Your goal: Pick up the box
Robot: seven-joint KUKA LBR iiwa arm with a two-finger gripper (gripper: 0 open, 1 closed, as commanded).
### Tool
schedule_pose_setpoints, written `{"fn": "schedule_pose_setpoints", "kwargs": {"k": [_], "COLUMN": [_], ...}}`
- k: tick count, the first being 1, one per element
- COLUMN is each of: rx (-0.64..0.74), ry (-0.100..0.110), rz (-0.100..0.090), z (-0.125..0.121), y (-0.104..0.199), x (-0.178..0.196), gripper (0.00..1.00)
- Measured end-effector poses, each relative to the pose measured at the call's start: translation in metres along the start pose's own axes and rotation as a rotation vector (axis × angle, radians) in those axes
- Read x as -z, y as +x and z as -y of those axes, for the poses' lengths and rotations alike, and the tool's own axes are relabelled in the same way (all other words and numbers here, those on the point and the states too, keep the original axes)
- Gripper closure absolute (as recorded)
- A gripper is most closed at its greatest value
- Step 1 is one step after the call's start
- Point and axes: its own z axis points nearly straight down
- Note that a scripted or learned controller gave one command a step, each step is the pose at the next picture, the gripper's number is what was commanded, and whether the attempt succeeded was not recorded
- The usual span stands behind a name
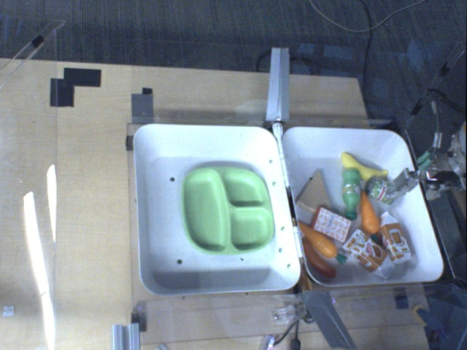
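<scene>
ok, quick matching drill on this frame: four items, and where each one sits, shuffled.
Items:
1. green tray
2. banana
3. tool
4. carrot

Places:
A. at the right bin's right rim
B. far part of the right bin
C. middle of the left bin
D. right bin's near left part, by the divider

Pairs: 1-C, 2-B, 3-A, 4-D

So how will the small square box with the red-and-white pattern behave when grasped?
The small square box with the red-and-white pattern looks like light cardboard, probably stiff but crushable. It lies tilted against the orange carrot, so it may slide. Flat faces suggest it won't roll.
</scene>
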Motion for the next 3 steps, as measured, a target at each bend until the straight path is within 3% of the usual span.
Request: {"fn": "schedule_pose_setpoints", "kwargs": {"k": [1, 2, 3], "rx": [-0.016, -0.010, -0.011], "ry": [-0.003, -0.009, -0.009], "rz": [0.001, 0.002, 0.002], "z": [0.025, 0.023, 0.023], "y": [0.022, 0.023, 0.023], "x": [0.068, 0.080, 0.080], "gripper": [0.00, 1.00, 0.00]}}
